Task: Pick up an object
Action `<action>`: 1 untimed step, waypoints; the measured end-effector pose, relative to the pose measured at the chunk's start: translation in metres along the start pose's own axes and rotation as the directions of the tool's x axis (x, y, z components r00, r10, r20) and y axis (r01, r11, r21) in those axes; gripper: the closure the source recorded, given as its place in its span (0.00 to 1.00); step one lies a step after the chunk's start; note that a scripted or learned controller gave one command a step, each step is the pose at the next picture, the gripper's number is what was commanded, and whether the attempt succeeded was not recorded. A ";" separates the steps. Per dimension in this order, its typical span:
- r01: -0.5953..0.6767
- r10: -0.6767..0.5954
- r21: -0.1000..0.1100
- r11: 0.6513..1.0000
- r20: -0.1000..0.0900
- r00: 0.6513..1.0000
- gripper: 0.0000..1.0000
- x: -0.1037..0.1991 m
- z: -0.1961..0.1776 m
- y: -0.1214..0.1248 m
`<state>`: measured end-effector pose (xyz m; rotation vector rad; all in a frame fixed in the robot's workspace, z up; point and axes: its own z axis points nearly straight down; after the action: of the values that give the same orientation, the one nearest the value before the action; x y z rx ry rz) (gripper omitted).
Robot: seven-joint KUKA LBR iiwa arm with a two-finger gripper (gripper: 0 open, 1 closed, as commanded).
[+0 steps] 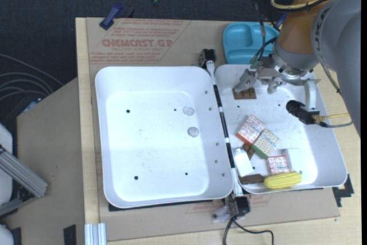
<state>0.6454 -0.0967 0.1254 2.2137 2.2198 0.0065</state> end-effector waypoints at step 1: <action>-0.002 0.002 0.007 1.000 -0.001 1.000 0.00 -0.007 0.041 0.018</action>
<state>0.6639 -0.1034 0.0846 2.2199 2.2215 0.0003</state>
